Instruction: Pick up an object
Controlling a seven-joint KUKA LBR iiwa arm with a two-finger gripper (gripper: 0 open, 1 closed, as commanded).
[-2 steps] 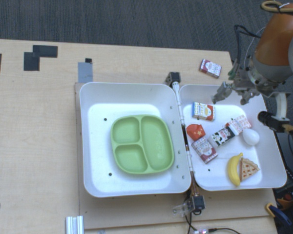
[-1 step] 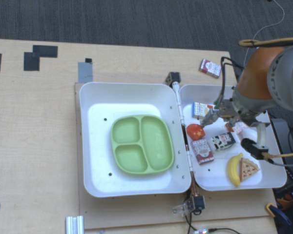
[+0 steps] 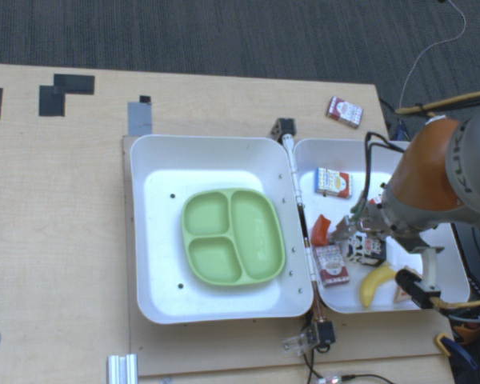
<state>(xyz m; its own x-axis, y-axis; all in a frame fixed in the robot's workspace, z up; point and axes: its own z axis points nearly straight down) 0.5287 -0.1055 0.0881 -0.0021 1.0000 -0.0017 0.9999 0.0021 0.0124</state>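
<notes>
Grey arm's gripper (image 3: 362,234) sits low in the right bin (image 3: 456,282) by the banana (image 3: 374,284), honestly can't tell its grip state.

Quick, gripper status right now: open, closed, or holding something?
Gripper: cannot be told. It is low in the right bin, among the small packets by the banana; nothing is visibly between its fingers.
</notes>
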